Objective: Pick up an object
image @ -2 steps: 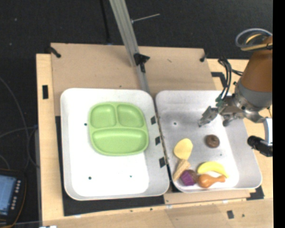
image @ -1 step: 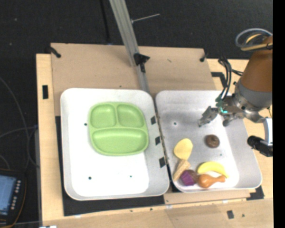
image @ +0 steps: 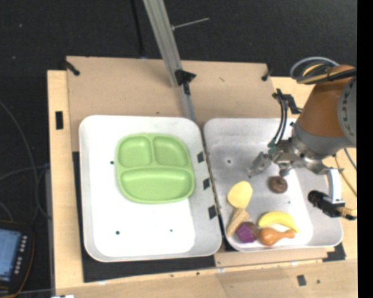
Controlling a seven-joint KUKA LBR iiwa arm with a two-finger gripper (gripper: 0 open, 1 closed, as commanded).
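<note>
My gripper (image: 271,166) hangs over the right bin (image: 236,135), in its middle right part, and stands open with nothing between its fingers. A small brown round object (image: 276,184) lies just below and to the right of the fingertips, apart from them. Closer to the bin's front sit a pale yellow disc-shaped piece (image: 239,194), a tan cone (image: 236,218), a purple piece (image: 245,232), a yellow banana (image: 278,219) and an orange-brown drumstick (image: 273,234), clustered together.
The left bin (image: 99,228) holds a green divided plate (image: 154,168) in its upper half. A grey metal pole (image: 168,48) slants up from between the bins at the back. The back of the right bin is bare white floor.
</note>
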